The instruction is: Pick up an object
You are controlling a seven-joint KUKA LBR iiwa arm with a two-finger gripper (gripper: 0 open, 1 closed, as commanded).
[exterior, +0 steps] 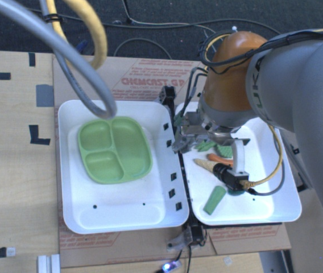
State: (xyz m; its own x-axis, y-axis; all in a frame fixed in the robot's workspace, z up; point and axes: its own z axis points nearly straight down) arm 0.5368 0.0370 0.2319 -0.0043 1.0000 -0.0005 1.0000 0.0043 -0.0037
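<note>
The tool (191, 136) hangs low over the left part of the right white bin (281, 206), close beside the wall where the two bins meet; the bulk of the grey arm and its orange band (232, 67) cover it from above, so whether it is wide, narrow or holding anything cannot be told.

Nearest the camera in that bin lies a small green rectangular block (214, 200), flat on the floor and tilted, with bare white around it. It looks like a light, stiff toy piece, probably smooth plastic, and its long flat sides would suit a pinch across the narrow width. It seems the easiest pick, since nothing touches it.

Just beyond it rests an orange carrot-shaped toy (214, 164), slim and tapered, likely light and apt to roll; a grip across its thicker end would hold best. A dark cable fitting (232, 181) on the arm lies over its right end, and some green leafy toy pieces (215, 148) crowd it on the far side, partly hidden under the wrist.

In the left white bin (70, 209) sits a light green three-compartment plate (115, 149), broad and shallow, hard to pinch except at the rim. A grey hose (65, 61) crosses above its far edge. The tan worktop (13, 169) surrounds both bins.
</note>
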